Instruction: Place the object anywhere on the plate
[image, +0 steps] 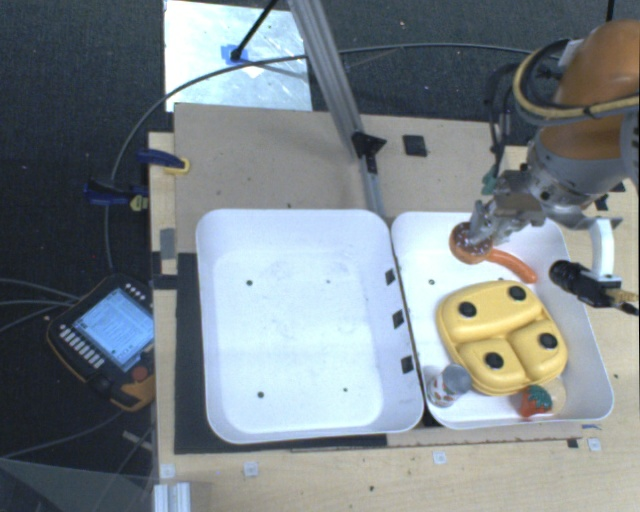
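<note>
A: We are looking down on the right bin (578, 318), where the gripper (484, 232) is hanging low over the far end, right on top of the orange object (505, 262).

B: And the object is lying how?

A: It is curving like a hook: a rounded end under the gripper, then a tail running toward the right, along the bin's far end. So its long axis is lying roughly left to right, and the fingers are sitting at its left end.

B: Are we seeing the fingers closed on it?

A: We cannot tell. The wrist is covering them, so whether they are open or gripping is hidden from us.

B: And the plate?

A: The yellow plate (502, 335), with its three sections, is lying just nearer to us than the object, in the same bin. We are judging the coming move as a short carry toward the near side.

B: Any writing?

A: Nothing we are able to read.
</note>
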